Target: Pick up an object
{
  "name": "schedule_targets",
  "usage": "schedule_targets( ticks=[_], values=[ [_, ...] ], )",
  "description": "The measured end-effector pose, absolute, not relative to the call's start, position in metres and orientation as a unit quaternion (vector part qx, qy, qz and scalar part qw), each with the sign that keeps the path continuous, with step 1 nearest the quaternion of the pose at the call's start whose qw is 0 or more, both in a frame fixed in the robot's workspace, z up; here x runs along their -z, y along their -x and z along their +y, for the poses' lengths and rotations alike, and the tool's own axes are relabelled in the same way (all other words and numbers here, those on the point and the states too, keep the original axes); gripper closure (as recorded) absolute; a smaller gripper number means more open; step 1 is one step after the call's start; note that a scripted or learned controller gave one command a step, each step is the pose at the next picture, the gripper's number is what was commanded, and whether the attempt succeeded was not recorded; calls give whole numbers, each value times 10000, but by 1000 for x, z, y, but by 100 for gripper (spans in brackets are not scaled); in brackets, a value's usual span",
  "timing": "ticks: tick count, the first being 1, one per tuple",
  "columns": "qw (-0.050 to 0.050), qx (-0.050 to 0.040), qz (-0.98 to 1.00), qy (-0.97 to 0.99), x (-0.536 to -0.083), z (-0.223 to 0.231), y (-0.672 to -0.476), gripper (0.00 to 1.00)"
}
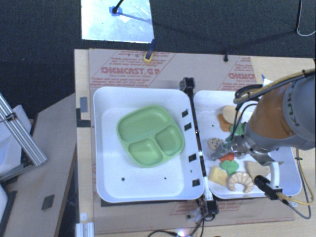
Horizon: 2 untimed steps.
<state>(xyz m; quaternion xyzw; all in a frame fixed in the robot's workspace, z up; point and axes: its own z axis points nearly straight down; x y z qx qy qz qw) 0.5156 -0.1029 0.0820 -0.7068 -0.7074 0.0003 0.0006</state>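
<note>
We find the gripper (228, 151) low over the right bin (291, 184), at about nine o'clock from the arm's orange band (269, 115). We cannot tell how far its jaws stand apart, nor whether anything is between them; the wrist body hides that.

The candidate objects lie crowded in the right bin: a small speckled cookie (214, 143) at ten o'clock from the tool, a red piece (226, 157) and a green piece (229, 166) just below it, a yellow cheese wedge (217, 175) at seven o'clock, and a croissant (239, 181) at five o'clock. The left bin (106, 181) holds a green divided plate (150, 135).

Risk, in our judgement: the items touch or nearly touch, so a closing jaw may nudge a neighbour, pinch two at once, or close on nothing. The bin divider (196, 142) is near at nine o'clock and could be struck.

Legible writing: the board (133, 69) at twelve o'clock reads "CHEMCAST GP", repeated at upper right (238, 75).
</note>
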Motion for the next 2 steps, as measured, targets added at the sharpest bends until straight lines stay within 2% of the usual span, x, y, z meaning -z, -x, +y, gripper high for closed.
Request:
schedule_targets(
  ticks=[1, 2],
  values=[
    [-3, -2, -7073, 7069, -93, -103, -516, 100],
    [-22, 14, -7086, 7056, -155, -104, -521, 100]
  ],
)
